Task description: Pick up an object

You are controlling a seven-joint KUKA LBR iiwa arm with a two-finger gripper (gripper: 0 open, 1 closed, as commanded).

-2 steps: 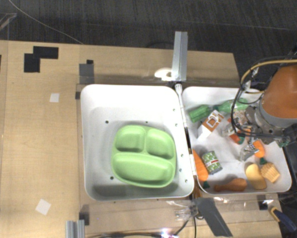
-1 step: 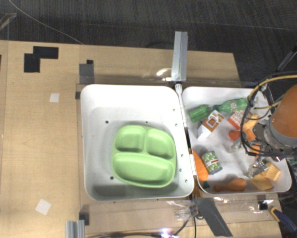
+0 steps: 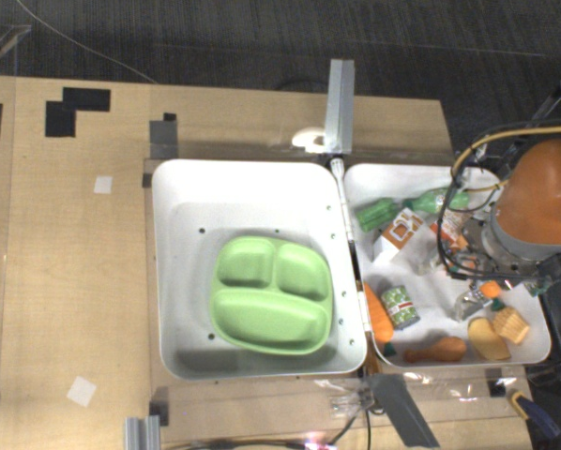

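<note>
Claw point(image 3: 475, 300): low in the right bin point(image 3: 421, 350), under the orange-banded wrist; how far its fingers stand apart, I cannot tell.
Green can point(image 3: 400, 307): left of the claw, lying tilted, long axis running upper-left to lower-right; label print too small to read.
Carrot point(image 3: 379, 315): just beyond the can, against the bin's left wall, long axis near vertical.
Green bottle point(image 3: 402, 208): above-left of the claw, long axis roughly left-right.
Small carton point(image 3: 403, 230): above-left, writing illegible.
Green tray point(image 3: 273, 294): far left, in the left bin point(image 3: 182, 251).
</note>
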